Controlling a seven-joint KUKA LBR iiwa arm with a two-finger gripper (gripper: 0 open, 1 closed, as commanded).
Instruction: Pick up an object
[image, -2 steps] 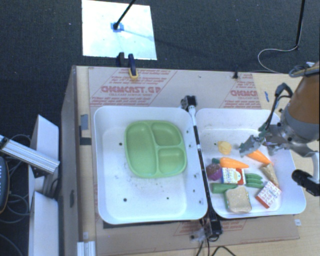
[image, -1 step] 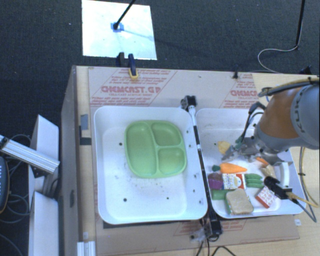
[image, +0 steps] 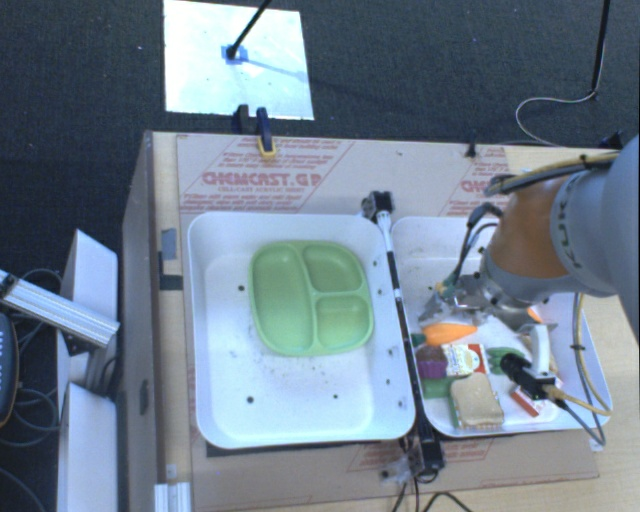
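In the right bin (image: 432, 238), a tan sponge-like block (image: 476, 401) lies nearest, a red-and-white packet (image: 462, 357) and an orange carrot (image: 450, 331) just beyond. The gripper (image: 456, 297) hovers above the carrot. A green divided plate (image: 310, 298) sits in the left bin (image: 228, 400).

Toys (image: 462, 372) are crowding the right bin (image: 425, 245) just beneath the pincer (image: 458, 300); beyond it, bare floor is lying open.

Non-task items around the green plate

The green divided plate (image: 310, 298) is lying in the left bin (image: 225, 400); a yellow clamp (image: 265, 135) is sitting beyond it at the bench (image: 300, 170) edge.
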